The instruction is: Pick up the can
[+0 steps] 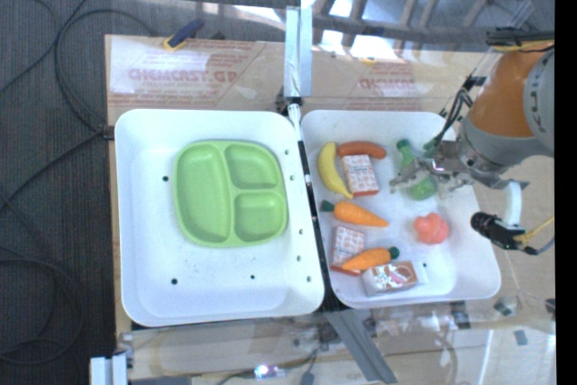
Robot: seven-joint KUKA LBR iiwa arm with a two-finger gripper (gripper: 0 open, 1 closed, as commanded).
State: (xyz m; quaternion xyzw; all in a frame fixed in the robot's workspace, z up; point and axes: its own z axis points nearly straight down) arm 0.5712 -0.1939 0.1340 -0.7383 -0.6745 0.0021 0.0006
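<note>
In the camera view, two shallow white bins are seen side by side on the table (135, 72). The left bin (135, 284) carries a green divided plate (232, 193) lying flat near its middle. The right bin (469, 270) is crowded with small things: a yellow banana (331, 169) at its left side, a red sausage (361, 149) just above a small red-and-white carton (361, 175), an orange carrot (359, 214) below them, a second small carton (348, 242), another carrot (368, 260) touching it, and a flat labelled packet (394, 277) near the front wall. A reddish round fruit (432, 229) lies toward the right.

The arm (509, 108) is seen reaching in from the right, and the gripper (424, 169) is lowered over the upper right part of the right bin. A green thing (probably the can (420, 188), though little of it is visible) is found directly under the gripper, touching or nearly touching it. Whether it is held cannot be told, the gripper's state being blurred.
</note>
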